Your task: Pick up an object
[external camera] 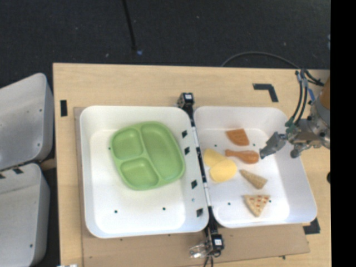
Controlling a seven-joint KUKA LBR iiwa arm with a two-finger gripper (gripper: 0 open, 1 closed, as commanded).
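- So, nothing lifted yet: every candidate object lies on the floor of the right bin (295,202), the one nearer the bench's right edge.
- Closest to the action is the orange drumstick-shaped piece (243,156), lying mid-bin with its fat end toward the bench's right edge.
- Just beyond it, toward the far edge, sits an orange chunk (237,137); beside the divider rests a yellow rounded piece (219,168).
- Toward the near edge, two tan wedges: a plain one (253,178) and a speckled one (257,204).
- The end effector (283,145) hangs over the bin's right part, one dark finger (271,146) reaching toward the drumstick's fat end, looking just short of it.
- Nothing sits between the fingers; how wide they stand, I cannot tell.
- My read: approach under way, grasp and lift both left to do.
- The left bin (92,166) carries a green divided plate (147,156), well apart from all this.
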